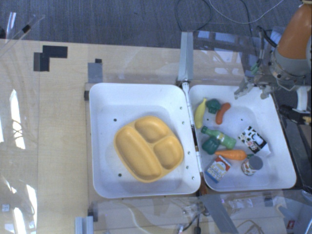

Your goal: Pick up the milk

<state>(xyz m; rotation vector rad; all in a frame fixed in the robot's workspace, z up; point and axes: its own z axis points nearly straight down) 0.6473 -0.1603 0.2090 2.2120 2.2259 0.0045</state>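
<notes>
Approach step: my gripper (252, 90) hangs spread and unladen at the right bin's (287, 179) far rim; milk (252, 140) lies near the near-right corner, so next I must descend there.

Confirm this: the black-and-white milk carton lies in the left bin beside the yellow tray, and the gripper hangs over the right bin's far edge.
Wrong bin. The camera view shows the milk carton in the right bin, not beside the yellow tray. The gripper does hang over that bin's far edge.
</notes>
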